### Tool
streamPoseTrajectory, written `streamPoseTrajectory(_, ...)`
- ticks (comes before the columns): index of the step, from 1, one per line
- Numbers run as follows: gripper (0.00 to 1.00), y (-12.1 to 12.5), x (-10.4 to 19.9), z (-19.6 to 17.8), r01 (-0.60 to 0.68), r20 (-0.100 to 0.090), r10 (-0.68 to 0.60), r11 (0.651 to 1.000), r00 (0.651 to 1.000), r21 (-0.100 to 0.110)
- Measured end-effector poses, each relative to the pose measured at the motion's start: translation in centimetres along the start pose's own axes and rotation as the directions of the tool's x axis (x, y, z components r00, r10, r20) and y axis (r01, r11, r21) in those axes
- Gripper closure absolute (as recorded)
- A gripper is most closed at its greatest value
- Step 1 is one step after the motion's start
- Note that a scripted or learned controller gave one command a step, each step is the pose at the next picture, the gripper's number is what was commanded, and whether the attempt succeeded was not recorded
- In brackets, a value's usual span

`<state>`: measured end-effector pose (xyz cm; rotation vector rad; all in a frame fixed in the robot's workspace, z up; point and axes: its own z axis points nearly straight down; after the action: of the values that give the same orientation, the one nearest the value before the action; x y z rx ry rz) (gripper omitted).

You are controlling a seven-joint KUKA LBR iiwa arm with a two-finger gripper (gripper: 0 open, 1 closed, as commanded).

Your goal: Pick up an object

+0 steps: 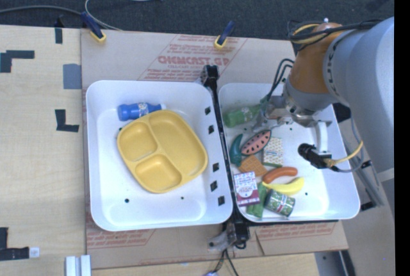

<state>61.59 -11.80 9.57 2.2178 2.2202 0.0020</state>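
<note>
Lying nearest in the right bin, a green can touches a yellow banana, with an orange sausage just behind. Farther back sit a checkered packet, a watermelon slice and a green bottle. The gripper hangs over that bin's far part beside the bottle; I cannot tell its jaw state or any hold. The left bin bears a yellow tray and a blue bottle.

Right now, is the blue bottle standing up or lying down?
Lying down. The blue bottle rests on its side in the left bin, beside the yellow tray.
</note>
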Motion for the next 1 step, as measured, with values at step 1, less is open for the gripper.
streamPoseTrajectory(1, 1.0, -1.41, 3.88, -10.95, 0.001, -0.001, -0.001, 1.0, 1.0, 0.002)
